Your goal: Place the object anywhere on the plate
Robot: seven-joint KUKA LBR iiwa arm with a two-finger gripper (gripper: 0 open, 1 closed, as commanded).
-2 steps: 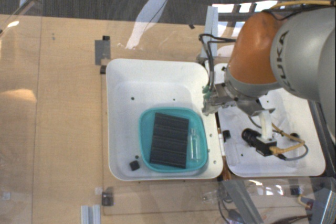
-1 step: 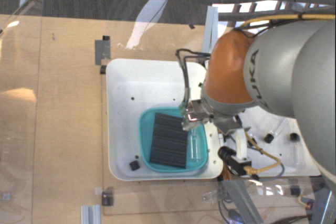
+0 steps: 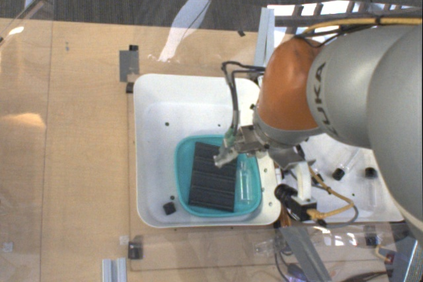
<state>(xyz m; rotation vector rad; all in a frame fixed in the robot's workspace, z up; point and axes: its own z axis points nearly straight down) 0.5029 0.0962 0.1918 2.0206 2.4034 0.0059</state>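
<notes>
Dark and ribbed, the block (image 3: 213, 176) is lying on the teal plate (image 3: 183, 154) in the left bin (image 3: 149, 142), the gripper (image 3: 223, 156) touching its top edge, grip state unclear, so lifting straight off is looking safest.

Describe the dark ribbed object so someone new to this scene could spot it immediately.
Find the left white bin; a teal plate lies in its lower half. The dark ribbed block lies on that plate, far bigger than the small black cube on the bin floor beside it.

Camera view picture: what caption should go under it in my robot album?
A grey robot arm reaches over a dark ridged block lying on a teal plate in a white bin.
</notes>
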